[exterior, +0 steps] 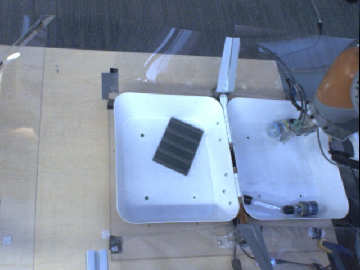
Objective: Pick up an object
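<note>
A dark grey ribbed slab lies tilted in the middle of the left bin. In the right bin, a small clear roundish object sits near the far wall. My gripper is right beside it on its right, low in the bin, and may be touching it. A clear tube-like item with a dark end lies along the right bin's near wall. The arm's orange band shows at the right edge.
A metal rail runs back from the seam between the bins. Cables hang near the arm above the right bin's far corner. Small brackets sit on the wooden bench around the bins.
</note>
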Robot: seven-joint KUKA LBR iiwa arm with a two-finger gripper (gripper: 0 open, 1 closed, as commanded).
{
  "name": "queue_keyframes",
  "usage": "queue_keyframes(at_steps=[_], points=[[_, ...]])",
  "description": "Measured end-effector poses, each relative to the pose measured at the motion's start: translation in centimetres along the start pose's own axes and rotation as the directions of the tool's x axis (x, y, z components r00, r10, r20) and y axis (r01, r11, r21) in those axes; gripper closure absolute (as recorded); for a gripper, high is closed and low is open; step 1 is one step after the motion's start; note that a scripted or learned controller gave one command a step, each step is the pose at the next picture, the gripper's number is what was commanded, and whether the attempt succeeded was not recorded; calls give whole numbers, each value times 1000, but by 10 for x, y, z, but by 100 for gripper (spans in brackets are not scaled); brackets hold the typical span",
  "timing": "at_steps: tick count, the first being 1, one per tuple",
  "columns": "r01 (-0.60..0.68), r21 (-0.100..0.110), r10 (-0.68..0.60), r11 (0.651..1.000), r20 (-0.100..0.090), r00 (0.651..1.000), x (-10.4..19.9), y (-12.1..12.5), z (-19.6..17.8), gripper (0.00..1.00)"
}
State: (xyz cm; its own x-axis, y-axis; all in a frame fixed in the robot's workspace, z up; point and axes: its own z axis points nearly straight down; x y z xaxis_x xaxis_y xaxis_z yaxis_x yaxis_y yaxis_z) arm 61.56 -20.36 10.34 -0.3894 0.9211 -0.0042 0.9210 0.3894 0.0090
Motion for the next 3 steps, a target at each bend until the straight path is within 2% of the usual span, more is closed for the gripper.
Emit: queue_keyframes(at_steps=[1,2,3], points=[[0,0,0,1000,0,1000,0,0,0,0],[-41,5,41,999,-1,999,-17,38,-38,0],[-14,-4,14,1000,6,1000,-1,35,-7,0]])
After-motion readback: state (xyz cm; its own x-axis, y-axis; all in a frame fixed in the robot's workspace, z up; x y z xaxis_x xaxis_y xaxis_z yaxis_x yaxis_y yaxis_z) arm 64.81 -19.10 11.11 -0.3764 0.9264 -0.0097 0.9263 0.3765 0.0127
